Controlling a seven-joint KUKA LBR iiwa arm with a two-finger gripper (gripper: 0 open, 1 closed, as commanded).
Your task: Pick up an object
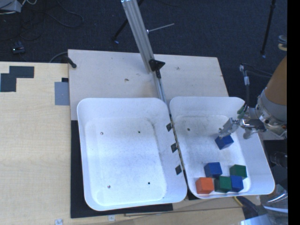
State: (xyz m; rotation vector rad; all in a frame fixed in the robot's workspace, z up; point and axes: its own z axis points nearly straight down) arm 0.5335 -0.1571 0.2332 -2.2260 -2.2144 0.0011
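The blue cube [224, 141] sits tilted in the right bin [197, 111], just under the tips of the gripper [229, 128], which reaches in from the right edge of that bin. We read the cube as touching or barely caught at the gripper's end, but we cannot tell whether it is truly clamped, nor how the gripper stands, wide or closed. To do this step well, we would want the cube seated squarely in the grip, not pinched by a corner, and any lift made straight up and slowly so a loose hold shows itself early. In the near corner of the right bin, well apart from that cube, lie an orange cube [205, 185], a second blue cube [213, 168], two green cubes [225, 183] [238, 170] and a small blue cube [237, 183], all clustered and touching. The left bin [93, 111], beside the right bin, holds no blocks that we can see.
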